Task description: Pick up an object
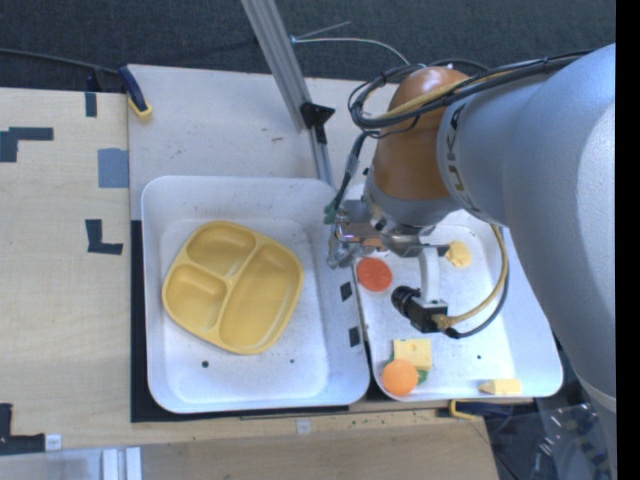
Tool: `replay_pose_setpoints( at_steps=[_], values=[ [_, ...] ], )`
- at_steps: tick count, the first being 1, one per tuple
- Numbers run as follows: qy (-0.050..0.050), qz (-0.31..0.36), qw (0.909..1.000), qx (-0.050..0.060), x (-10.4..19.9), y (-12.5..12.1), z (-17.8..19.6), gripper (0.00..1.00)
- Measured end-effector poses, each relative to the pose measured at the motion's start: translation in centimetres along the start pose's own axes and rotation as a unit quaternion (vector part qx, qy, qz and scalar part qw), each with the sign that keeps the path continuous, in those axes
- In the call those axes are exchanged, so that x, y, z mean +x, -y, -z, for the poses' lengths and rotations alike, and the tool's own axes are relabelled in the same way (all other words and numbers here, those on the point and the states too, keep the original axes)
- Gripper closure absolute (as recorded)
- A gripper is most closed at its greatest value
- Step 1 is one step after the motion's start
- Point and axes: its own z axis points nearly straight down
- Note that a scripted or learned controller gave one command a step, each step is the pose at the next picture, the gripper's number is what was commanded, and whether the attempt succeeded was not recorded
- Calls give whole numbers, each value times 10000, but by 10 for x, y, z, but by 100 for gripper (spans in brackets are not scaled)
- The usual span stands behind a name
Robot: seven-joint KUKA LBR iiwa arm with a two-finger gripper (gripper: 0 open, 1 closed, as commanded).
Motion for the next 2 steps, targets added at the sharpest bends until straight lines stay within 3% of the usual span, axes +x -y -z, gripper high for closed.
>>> replay_pose_setpoints(
  at_steps=[1,2],
  values=[
    [-8,23,10000,-41,39,-29,7,100],
    [4,-22,10000,-46,-22,0,57,100]
  ],
)
